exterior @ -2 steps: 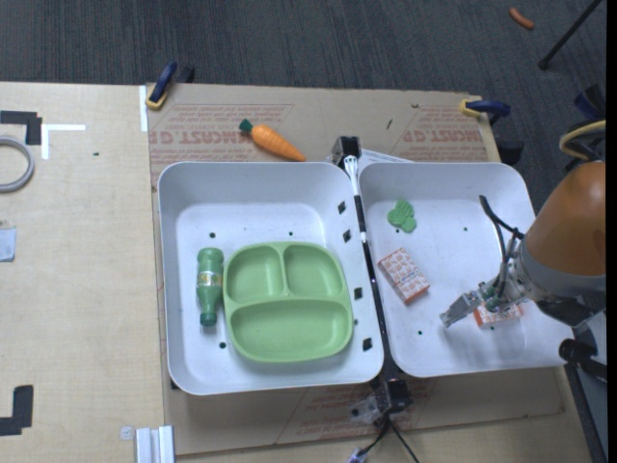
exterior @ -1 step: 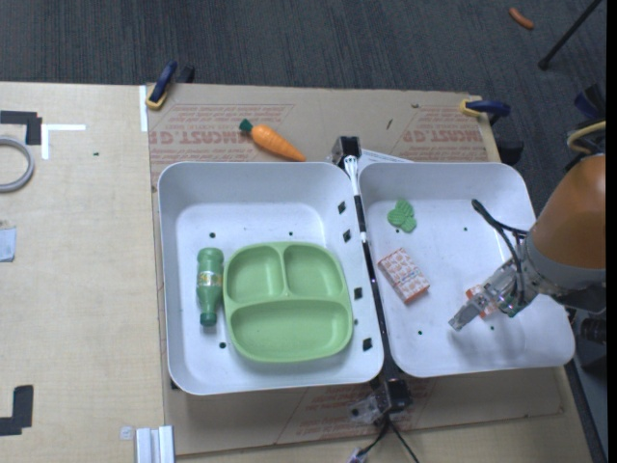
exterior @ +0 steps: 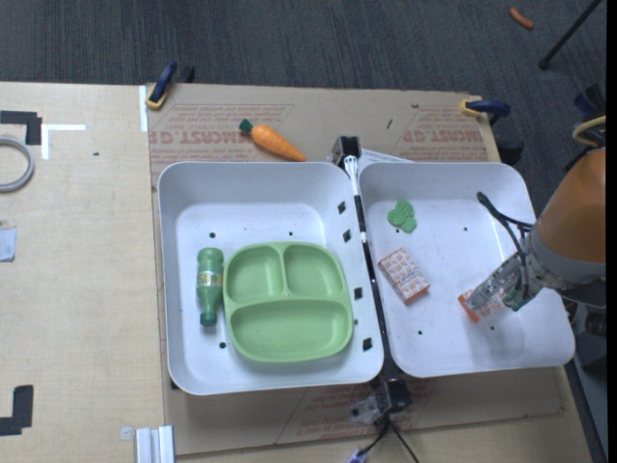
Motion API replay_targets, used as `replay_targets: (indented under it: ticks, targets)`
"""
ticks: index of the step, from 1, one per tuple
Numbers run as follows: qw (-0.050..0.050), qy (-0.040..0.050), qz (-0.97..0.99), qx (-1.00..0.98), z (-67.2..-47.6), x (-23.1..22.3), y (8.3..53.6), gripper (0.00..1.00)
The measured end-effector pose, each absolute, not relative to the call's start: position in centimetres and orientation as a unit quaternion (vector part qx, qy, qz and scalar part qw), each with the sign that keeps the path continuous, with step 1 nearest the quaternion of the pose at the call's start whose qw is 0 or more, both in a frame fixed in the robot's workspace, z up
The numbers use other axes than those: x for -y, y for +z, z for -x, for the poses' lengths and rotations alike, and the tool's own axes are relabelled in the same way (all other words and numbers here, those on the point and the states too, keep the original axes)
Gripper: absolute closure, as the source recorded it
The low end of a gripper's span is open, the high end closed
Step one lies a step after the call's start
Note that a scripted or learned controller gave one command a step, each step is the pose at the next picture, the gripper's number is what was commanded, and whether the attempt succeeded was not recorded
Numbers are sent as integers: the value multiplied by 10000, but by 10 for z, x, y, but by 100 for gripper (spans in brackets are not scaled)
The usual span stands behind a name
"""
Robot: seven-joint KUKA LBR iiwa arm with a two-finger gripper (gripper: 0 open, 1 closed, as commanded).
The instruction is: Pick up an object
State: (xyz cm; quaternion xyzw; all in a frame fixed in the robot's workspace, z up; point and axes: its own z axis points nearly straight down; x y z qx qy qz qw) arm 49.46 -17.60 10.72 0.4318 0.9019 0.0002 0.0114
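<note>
two bins (exterior: 183, 287), one plate (exterior: 287, 302), one bottle (exterior: 209, 285)

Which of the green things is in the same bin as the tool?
The small green leafy piece, lying near the back of the right bin, where the tool is. The green bottle and divided green plate sit in the left bin.

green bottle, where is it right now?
In the camera view, the green bottle lies in the left bin, along its left side, right beside the left edge of the green divided plate.
</note>
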Motion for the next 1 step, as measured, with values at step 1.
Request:
replay_targets:
  ticks: [1]
  targets:
    - [11,1,-3891,-9212,-551,113,219,100]
